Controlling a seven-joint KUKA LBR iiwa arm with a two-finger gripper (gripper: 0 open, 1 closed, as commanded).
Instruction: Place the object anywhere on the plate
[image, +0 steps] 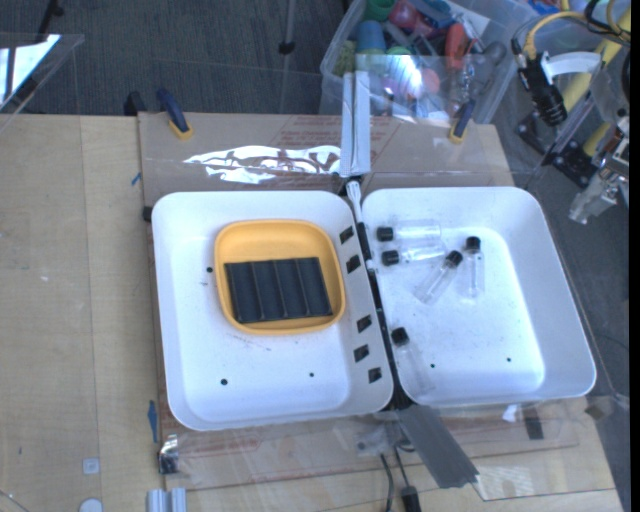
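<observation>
Several clear vials (440, 275) in right bin (530, 300), far from yellow plate (230, 245): light, slippery, fragile; grip mid-body. Pincer state: cannot tell.

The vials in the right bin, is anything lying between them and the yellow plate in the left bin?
Only the bins' raised walls, meeting at the middle seam, lie between the clear vials and the yellow plate. A black ridged slab covers much of the plate's floor, leaving its rim and upper part bare.

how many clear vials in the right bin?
5, all black-capped: vial at top, one just below, two mid-bin, one near the divider; that last one's body is faint.
</observation>
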